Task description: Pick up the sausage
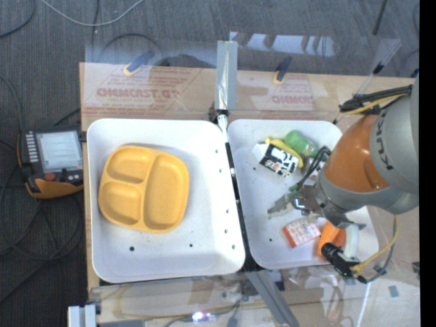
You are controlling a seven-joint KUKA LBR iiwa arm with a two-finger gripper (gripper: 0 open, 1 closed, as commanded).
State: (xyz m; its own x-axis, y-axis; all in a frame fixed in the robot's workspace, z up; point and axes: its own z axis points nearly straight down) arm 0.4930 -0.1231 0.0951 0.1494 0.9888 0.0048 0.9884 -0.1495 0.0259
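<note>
Low at the frame's right, in the right bin (255,182), the orange stub I take for the sausage (329,236) lies half under the arm (368,162). It is probably light, smooth and slightly soft, so grip it across the middle. The claw (285,205) hangs just left of it; I cannot tell whether it is apart or together.

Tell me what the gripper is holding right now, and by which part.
Nothing visible: the gripper sits over the right bin floor with nothing between its fingers.
</note>
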